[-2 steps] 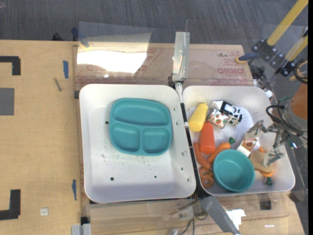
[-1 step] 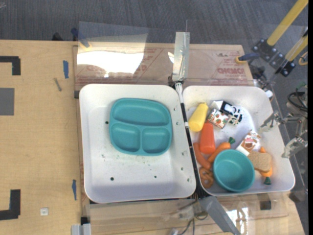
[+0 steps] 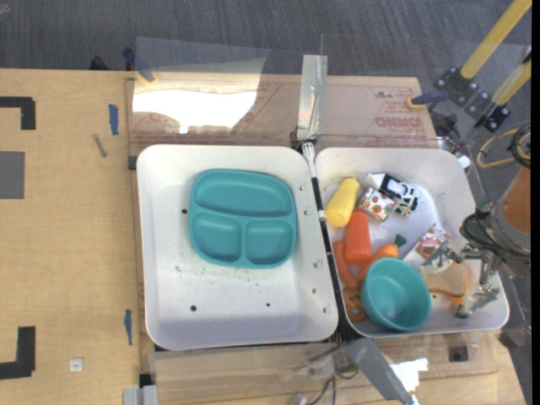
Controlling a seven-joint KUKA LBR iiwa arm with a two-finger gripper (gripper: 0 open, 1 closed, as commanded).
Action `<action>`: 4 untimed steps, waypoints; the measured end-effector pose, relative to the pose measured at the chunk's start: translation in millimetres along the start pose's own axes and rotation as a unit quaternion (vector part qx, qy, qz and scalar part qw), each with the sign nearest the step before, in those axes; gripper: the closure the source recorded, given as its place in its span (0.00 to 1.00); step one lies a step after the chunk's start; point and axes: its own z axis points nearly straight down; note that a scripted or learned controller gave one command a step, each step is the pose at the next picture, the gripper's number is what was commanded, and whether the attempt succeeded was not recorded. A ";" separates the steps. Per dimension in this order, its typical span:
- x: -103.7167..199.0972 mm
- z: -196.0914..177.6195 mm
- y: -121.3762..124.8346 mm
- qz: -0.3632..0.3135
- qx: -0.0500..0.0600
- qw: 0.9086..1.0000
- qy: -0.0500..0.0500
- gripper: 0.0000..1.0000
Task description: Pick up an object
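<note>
Two shallow white bins are seen side by side on a light wooden surface (image 3: pixel 59 251). The left bin (image 3: pixel 160 302) is occupied by a teal divided plate (image 3: pixel 243 218) with three compartments, lying flat near the middle.

The right bin (image 3: pixel 447 171) is crowded. A yellow bottle-shaped toy (image 3: pixel 342 202) is laid near the bin's upper left, close to the divider between the bins. Just below it an orange carrot-like piece (image 3: pixel 358 238) is found, and below that a teal bowl (image 3: pixel 395 294) is set upright, its rim partly covering further orange pieces at its left. A small black-and-white toy (image 3: pixel 396 194) and a small printed packet (image 3: pixel 373 204) are placed near the top centre, beside the yellow toy. Another small printed item (image 3: pixel 432 245) is seen right of centre, and a pale orange piece (image 3: pixel 451 281) is lying just right of the bowl.

The pincer (image 3: pixel 474 287) is lowered into the right bin's lower right corner, close to the pale orange piece and the bin wall, with the arm's orange band (image 3: pixel 516 209) visible at the right edge. Whether the pincer is released or clenched cannot be told, and nothing is clearly seen gripped by it.
</note>
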 end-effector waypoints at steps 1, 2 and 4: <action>-14.4 31.2 15.8 0.026 0.005 1.000 -0.002 0.00; -12.6 -45.1 -26.4 -0.183 0.005 0.983 -0.002 0.00; 4.5 30.8 -0.1 -0.182 0.006 0.983 -0.002 0.00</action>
